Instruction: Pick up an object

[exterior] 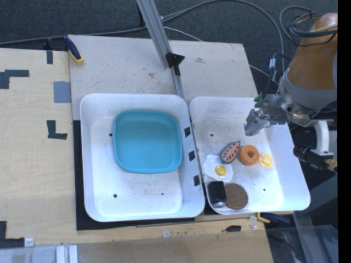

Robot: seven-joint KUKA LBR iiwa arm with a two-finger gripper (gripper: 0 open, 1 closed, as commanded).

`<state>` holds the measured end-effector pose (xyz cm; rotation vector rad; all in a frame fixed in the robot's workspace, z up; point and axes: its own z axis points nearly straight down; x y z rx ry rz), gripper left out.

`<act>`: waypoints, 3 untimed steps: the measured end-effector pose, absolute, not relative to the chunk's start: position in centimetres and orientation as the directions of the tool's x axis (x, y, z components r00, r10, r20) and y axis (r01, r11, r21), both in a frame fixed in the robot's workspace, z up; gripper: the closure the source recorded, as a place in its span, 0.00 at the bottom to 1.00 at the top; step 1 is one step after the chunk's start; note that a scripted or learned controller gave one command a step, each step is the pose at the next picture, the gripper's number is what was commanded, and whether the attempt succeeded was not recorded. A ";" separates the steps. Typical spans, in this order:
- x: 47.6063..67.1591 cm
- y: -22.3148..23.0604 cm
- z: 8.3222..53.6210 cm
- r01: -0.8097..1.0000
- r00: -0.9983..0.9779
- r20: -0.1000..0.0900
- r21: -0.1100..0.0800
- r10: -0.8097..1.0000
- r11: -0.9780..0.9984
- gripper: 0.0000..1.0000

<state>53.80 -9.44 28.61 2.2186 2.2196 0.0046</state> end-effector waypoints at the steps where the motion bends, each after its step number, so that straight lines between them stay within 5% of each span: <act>1: 53.9 -3.8 26.6 1.000 -0.004 0.001 -0.002 1.000 0.004 1.00; 3: 54.6 7.2 23.4 1.000 -0.005 0.000 -0.002 1.000 0.005 1.00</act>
